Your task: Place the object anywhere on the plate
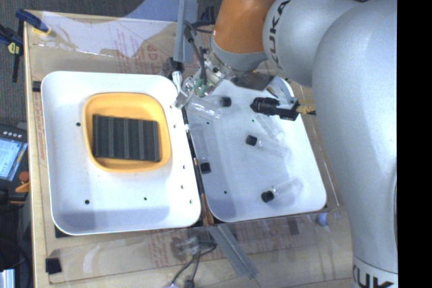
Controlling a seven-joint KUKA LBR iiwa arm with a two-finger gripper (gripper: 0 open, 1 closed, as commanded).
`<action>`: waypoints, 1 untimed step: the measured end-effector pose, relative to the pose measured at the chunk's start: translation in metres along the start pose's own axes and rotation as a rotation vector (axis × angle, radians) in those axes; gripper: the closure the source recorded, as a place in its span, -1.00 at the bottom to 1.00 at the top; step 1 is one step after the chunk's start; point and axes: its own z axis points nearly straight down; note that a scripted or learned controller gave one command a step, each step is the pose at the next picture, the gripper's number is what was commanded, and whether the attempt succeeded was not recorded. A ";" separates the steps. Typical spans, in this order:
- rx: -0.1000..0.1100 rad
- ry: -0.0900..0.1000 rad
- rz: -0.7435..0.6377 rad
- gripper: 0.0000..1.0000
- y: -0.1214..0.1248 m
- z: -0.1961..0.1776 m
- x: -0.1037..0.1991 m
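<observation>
A yellow plate with a dark ribbed middle lies in the left white bin. The right bin holds several clear, glassy pieces with small black caps: one near the back, one in the middle, one at the front. Another small black piece lies by the bin's left wall. My gripper hangs low at the back-left corner of the right bin, by the divide between the bins and right of the plate. What sits at its tip is too small to make out.
The bulky grey arm with its orange band covers the back and right of the right bin. Paper sheets lie behind the left bin. A handheld device sits off the bench's left edge.
</observation>
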 end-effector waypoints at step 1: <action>0.000 0.000 0.001 -1.00 0.000 0.000 0.000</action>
